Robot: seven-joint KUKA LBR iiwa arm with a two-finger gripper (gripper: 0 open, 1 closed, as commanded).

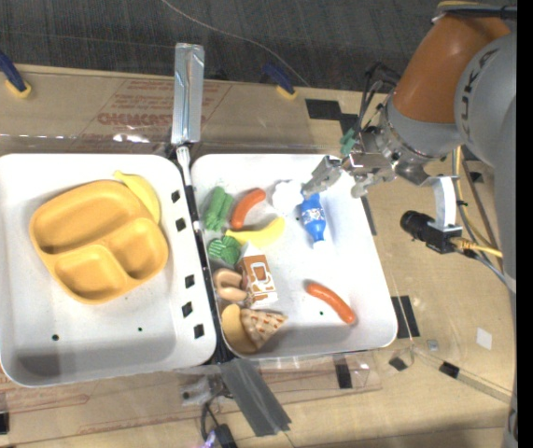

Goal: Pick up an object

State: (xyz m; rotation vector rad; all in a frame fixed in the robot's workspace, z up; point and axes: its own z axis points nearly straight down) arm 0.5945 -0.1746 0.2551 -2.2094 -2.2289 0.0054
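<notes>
We see the gripper [341,177] hanging over the far right part of the right bin [378,292], its fingers spread apart and holding nothing. Just beside it to the left, a blue bottle [313,220] lies in that bin, near a banana [266,229].

Grey arm [490,73], orange band
</notes>
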